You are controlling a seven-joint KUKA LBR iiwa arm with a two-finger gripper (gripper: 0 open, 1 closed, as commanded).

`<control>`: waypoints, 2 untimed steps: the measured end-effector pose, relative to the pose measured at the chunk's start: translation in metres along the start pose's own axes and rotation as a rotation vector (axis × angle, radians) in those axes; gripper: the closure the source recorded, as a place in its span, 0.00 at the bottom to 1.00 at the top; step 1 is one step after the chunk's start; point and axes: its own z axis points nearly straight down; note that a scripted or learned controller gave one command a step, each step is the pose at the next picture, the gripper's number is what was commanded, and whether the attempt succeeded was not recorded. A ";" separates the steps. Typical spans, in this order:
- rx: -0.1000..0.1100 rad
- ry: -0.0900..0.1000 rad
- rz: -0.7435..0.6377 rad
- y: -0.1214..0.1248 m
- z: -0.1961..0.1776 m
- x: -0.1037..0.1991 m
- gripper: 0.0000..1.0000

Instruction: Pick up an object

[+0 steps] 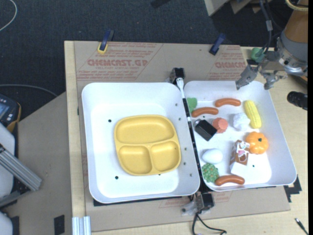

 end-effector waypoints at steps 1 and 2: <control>0.005 0.001 0.000 0.002 0.063 0.001 0.00; 0.008 0.002 0.000 -0.003 0.125 0.007 0.00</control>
